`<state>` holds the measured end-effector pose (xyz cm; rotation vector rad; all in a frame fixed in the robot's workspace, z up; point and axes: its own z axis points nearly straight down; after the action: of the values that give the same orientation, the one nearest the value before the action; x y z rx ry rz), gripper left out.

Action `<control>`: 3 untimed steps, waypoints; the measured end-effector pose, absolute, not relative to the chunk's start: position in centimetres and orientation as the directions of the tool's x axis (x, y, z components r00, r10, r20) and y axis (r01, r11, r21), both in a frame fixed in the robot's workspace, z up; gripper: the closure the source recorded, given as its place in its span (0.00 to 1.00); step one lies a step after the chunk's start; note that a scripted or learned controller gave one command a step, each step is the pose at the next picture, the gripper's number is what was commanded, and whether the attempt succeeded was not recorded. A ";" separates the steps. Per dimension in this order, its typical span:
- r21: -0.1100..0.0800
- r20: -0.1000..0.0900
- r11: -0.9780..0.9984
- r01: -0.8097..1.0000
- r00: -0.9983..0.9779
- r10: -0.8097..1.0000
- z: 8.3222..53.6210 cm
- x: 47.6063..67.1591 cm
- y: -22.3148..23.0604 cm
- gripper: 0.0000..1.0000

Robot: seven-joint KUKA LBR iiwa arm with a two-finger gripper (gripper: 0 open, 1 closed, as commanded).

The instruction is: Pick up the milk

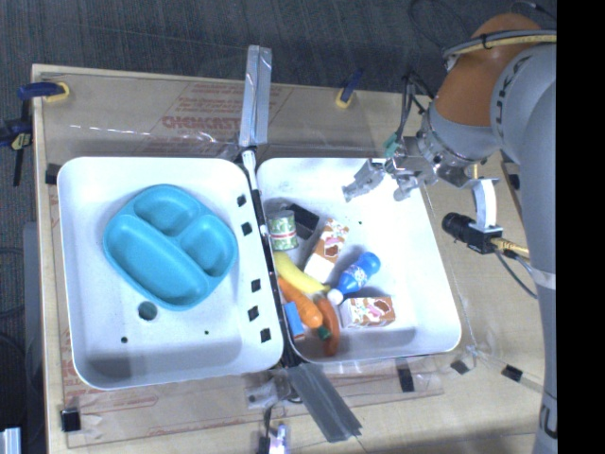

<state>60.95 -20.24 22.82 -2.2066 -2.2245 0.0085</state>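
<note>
while the arm (492, 83) is reaching in from the right, the gripper (380, 182) is hanging over the upper part of the right bin (430, 253), its two fingers spread apart and grasping nothing. the milk (366, 311), a small carton lying on its side, is resting well below the gripper, toward the bin's near edge. just above the milk a blue bottle (358, 273) is lying tilted, and beyond that a second carton (329, 241). left of the milk a carrot (319, 312) and a banana (298, 277) are lying close together, with a can (282, 231) standing above them. further left of the milk, past the divider, a blue tray (170, 244) is sitting in the left bin (85, 329).
</note>
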 end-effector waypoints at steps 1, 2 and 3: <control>-0.007 0.001 -0.050 0.999 0.050 0.999 9.9 59.0 -17.8 0.00; -0.015 0.002 -0.046 0.999 0.046 0.999 10.5 58.9 -17.7 1.00; -0.008 0.000 -0.079 0.997 0.079 0.997 17.1 59.5 -12.0 1.00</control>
<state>59.47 -12.05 17.08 -2.3031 -2.1276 0.0085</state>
